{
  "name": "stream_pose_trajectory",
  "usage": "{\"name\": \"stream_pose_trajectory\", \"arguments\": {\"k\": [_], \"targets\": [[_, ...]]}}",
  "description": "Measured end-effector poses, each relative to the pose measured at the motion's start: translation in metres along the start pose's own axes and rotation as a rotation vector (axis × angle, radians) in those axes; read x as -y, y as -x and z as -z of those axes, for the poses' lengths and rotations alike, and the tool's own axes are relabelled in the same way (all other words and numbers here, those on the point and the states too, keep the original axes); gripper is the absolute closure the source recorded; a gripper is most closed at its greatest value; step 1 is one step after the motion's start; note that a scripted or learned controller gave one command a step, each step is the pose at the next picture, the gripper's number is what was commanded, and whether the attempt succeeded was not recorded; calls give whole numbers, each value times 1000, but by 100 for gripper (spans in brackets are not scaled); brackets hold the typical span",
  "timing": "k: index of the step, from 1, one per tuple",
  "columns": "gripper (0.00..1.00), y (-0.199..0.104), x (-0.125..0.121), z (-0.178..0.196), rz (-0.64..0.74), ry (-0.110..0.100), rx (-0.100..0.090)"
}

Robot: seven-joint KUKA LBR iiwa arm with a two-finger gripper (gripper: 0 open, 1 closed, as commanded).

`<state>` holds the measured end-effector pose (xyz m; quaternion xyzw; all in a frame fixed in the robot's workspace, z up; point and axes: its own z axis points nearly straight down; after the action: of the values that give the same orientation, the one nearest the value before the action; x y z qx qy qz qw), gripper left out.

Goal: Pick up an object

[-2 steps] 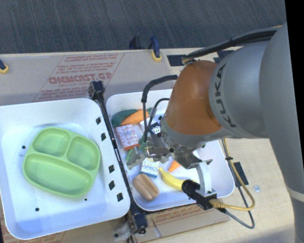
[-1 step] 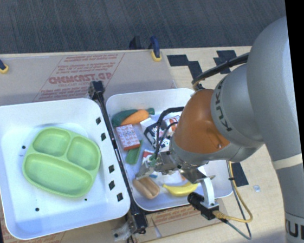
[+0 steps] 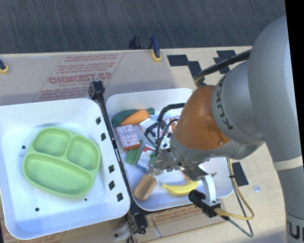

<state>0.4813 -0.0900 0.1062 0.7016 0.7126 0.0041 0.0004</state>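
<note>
The right bin [image 3: 138, 99] holds several small items: an orange carrot [image 3: 134, 117] with a green piece beside it, a red-and-white packet [image 3: 127, 137], a blue-and-green packet [image 3: 143, 158], a tan bread roll [image 3: 145, 187] and a yellow banana [image 3: 179, 188]. My gripper [image 3: 162, 160] reaches down into this bin from the right, just above the bread roll and beside the blue packet. The arm's orange band and wrist cover most of it.
The left bin [image 3: 15, 215] holds a green divided plate [image 3: 62, 161]. A black divider [image 3: 109, 145] runs between the bins. The arm's grey body fills the right side, and cables [image 3: 235, 209] trail at the bench's front edge.
</note>
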Motion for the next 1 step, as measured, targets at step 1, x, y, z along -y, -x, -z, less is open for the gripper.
{"name": "stream_pose_trajectory", "arguments": {"k": [1], "targets": [[100,19,3,111,-11,-4,7]]}}
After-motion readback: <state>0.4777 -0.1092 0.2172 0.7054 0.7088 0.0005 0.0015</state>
